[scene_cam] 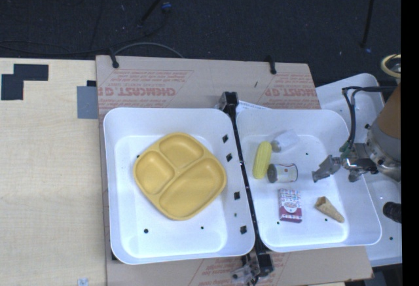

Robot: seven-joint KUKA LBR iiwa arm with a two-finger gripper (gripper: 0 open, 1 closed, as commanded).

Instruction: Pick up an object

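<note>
The right bin (pixel 357 233) holds a yellow corn cob (pixel 262 159), a small clear jar with a dark lid (pixel 281 173) lying on its side, a pale clear object (pixel 284 142) behind them, a red and white carton (pixel 290 205) and a tan wedge (pixel 329 209). My gripper (pixel 325 169) hangs over the right side of that bin, above the tan wedge and right of the jar. Its grey fingers point left with nothing seen between them. The arm (pixel 386 141) comes in from the right edge.
The left bin (pixel 118 147) carries a yellow divided plate (pixel 180 175). A black divider (pixel 239 186) runs between the bins. Cardboard (pixel 196 85) lies under both bins, and black cables loop by the arm at the right.
</note>
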